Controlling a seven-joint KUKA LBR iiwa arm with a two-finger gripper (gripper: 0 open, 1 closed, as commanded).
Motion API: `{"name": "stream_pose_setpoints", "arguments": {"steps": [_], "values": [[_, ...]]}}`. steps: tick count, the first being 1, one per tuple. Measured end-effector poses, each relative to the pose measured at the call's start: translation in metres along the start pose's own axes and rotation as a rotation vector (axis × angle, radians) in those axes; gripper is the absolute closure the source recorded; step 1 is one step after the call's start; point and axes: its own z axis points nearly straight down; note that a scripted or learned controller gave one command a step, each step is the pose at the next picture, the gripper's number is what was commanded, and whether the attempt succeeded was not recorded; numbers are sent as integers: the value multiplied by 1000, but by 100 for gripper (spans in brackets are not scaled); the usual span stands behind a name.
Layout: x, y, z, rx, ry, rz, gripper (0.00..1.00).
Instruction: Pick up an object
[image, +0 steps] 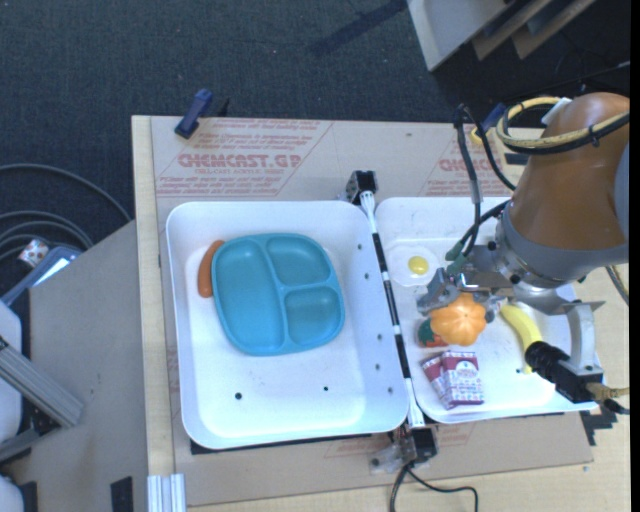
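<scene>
Red carton (455, 378) nearest, orange fruit (459, 320) just below hand (455, 290); hand's grip unclear

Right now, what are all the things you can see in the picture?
Bins: 2, white, side by side on the bench; left bin, right bin.
Tray: 1, blue, three sections, in the left bin.
Orange thing: 1, mostly hidden under the tray's left edge.
Fried egg: 1, white and yellow, right bin.
Orange fruit: 1, right bin, under the gripper.
Banana: 1, yellow, right bin.
Carton: 1, red and white, right bin front.
Clip: 1, blue, bench's back left.
Gripper: 1, grey, over the fruit.
</scene>
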Motion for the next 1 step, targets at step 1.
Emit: {"name": "stream_pose_setpoints", "arguments": {"steps": [1], "values": [[-57,56,-6,-3,-1,0,100]]}}
